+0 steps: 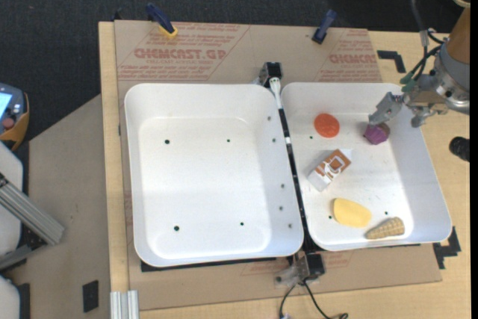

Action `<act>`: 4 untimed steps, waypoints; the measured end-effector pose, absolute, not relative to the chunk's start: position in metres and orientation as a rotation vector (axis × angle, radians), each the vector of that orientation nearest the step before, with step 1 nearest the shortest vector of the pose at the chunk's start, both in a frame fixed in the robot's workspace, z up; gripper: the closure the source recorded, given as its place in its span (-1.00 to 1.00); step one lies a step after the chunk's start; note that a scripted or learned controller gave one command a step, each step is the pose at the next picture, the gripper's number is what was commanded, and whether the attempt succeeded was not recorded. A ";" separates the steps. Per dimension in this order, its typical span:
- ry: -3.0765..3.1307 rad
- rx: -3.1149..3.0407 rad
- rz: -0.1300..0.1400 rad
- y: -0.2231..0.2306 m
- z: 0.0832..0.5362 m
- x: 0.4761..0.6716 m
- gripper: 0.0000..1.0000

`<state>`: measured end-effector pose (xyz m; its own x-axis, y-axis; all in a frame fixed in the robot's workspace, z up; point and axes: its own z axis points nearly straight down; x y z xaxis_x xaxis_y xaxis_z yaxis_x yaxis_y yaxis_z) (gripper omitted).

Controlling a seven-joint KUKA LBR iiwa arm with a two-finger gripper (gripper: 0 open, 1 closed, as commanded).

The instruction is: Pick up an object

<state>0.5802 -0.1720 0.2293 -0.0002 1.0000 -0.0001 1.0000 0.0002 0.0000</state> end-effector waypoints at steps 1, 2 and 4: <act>2.237 2.226 -0.009 -0.123 0.082 0.605 -1.00; 2.215 2.230 -0.005 -0.209 0.085 0.582 -1.00; 2.233 2.223 -0.004 -0.141 0.091 0.564 -1.00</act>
